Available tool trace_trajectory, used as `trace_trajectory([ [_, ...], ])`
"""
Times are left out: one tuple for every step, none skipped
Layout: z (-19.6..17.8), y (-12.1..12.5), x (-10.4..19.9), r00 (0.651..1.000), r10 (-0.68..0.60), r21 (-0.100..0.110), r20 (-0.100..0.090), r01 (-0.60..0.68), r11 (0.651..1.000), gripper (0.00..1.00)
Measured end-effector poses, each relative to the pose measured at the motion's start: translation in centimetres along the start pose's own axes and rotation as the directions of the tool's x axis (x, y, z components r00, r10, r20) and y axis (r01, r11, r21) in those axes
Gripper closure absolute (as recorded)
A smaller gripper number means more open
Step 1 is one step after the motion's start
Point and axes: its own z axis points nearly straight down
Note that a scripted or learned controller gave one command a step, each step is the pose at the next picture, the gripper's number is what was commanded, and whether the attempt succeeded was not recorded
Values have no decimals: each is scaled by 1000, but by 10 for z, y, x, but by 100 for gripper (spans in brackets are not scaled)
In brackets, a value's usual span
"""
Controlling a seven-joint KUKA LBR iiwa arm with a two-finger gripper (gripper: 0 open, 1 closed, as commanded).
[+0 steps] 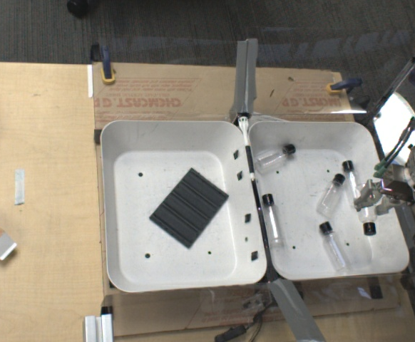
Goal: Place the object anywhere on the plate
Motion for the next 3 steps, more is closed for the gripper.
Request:
trace_trajectory([
  [-8, 41, 65, 1000, 23, 2, 1, -23, 1000, 100],
  [-22, 46, 125, 1000, 1, 1, 1, -1, 1000, 100],
  [1, 80, 224, 985, -172, 1, 2, 172, 985, 100],
])
